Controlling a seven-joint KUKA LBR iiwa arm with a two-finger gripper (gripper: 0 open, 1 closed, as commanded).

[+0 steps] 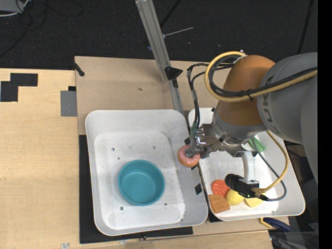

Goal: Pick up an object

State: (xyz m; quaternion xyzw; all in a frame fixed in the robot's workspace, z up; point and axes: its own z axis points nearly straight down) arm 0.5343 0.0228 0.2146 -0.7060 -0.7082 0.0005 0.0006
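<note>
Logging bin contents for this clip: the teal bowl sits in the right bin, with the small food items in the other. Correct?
Not quite. The camera view shows the teal bowl in the left bin; the small food items lie in the right bin.

My desk (41,154) is pale wood with a few dark cut-out patches at its far left. Two shallow white bins sit on it side by side, touching: the left bin (104,123) over a black mat (85,211) that shows along its left and near edges, the right bin (290,201) just beside it. A slanted metal rail (155,35) rises from the desk's far side.
</note>
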